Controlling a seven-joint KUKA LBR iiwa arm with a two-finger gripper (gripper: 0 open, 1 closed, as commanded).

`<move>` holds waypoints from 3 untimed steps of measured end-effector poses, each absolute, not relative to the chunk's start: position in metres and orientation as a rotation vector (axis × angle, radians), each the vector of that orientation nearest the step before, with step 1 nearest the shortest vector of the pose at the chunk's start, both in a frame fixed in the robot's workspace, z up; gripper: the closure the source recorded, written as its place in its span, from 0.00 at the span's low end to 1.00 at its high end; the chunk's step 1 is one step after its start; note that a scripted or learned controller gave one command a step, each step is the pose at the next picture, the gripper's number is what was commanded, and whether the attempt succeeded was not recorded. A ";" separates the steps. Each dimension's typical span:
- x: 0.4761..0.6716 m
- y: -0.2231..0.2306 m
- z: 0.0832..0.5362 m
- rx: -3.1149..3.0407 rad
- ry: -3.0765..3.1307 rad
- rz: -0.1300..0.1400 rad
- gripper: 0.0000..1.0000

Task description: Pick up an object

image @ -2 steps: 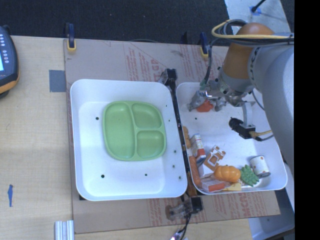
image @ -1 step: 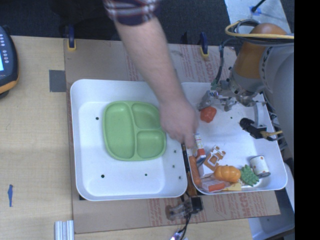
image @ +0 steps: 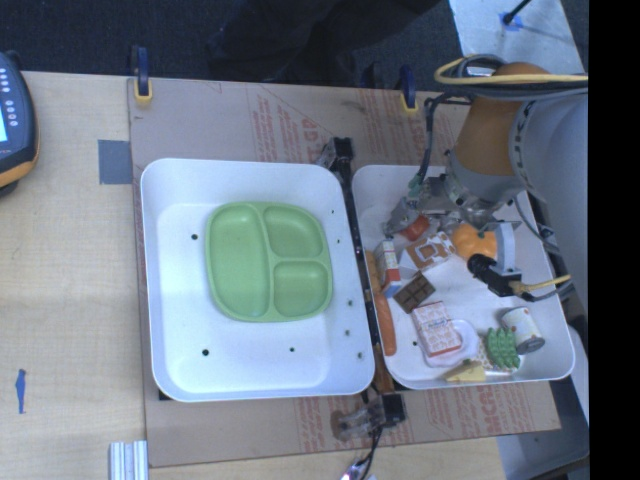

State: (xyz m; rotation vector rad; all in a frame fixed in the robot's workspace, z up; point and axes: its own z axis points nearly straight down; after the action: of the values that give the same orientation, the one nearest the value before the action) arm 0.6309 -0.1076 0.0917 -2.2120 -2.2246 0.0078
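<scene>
Step in hand: gripper [image: 432, 211] low over right bin [image: 560, 363], reaching into clutter at far end; pick not yet made. Fingers state: cannot tell. Next: close on one item, lift straight. Right bin: orange ball [image: 468, 239], carrot [image: 385, 325], brown block [image: 413, 291], can [image: 522, 328]. Left bin [image: 165, 358]: green divided plate [image: 269, 261].

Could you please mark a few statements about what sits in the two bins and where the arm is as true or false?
1. The green divided plate lies in the left bin. True.
2. The plate has three compartments. True.
3. The carrot lies on the green plate. False: it lies along the left edge of the right bin.
4. The gripper is above the left bin. False: it is over the far end of the right bin.
5. The small can stands beside the plate. False: it is in the right bin.
</scene>
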 end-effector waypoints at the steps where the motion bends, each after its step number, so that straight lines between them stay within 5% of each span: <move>1: 0.653 -0.095 0.092 -2.215 -2.228 0.001 0.00; 2: 0.653 -0.122 0.093 -2.219 -2.224 0.002 0.00; 3: 0.656 -0.091 0.092 -2.213 -2.227 0.004 0.00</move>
State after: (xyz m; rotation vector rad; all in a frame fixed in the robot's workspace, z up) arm 0.6565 -0.0914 0.0922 -2.2127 -2.2271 0.0042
